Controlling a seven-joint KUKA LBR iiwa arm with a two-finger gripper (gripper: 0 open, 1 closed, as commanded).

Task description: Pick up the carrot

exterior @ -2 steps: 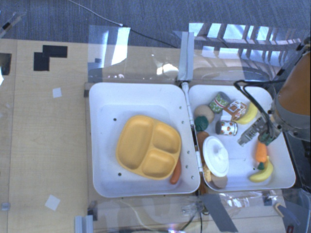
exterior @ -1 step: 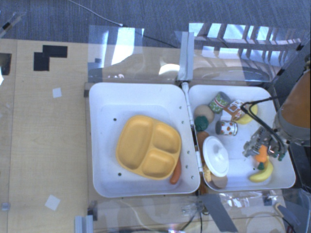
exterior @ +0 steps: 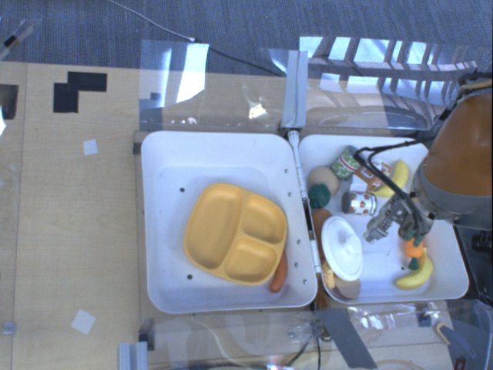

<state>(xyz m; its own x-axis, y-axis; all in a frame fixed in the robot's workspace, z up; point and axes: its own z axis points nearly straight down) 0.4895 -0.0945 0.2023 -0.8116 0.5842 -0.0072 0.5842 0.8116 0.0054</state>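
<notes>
Carrot (exterior: pixel 279 274) lies in the left bin (exterior: pixel 166 206), pressed between the lower right edge of the yellow divided plate (exterior: pixel 235 233) and the bin's right wall, near the lower right corner. Its long axis runs steeply up and down the view with a slight tilt, upper end leaning right; which end is the tip cannot be made out. Gripper (exterior: pixel 383 227) is over the right bin (exterior: pixel 454 284), well apart from the carrot, just right of a white lidded cup (exterior: pixel 341 247) and among clutter that includes a yellow banana (exterior: pixel 414 275) and a small orange item (exterior: pixel 416 247). Whether the claw is spread or closed cannot be told from this view, and nothing is seen between its tips. Judgement: the approach step is not yet accomplished; the arm is over the wrong bin. The next move calls for travel left across the dividing wall, descent over the carrot, and a grasp set across its short width, with little clearance beside plate and wall.
</notes>
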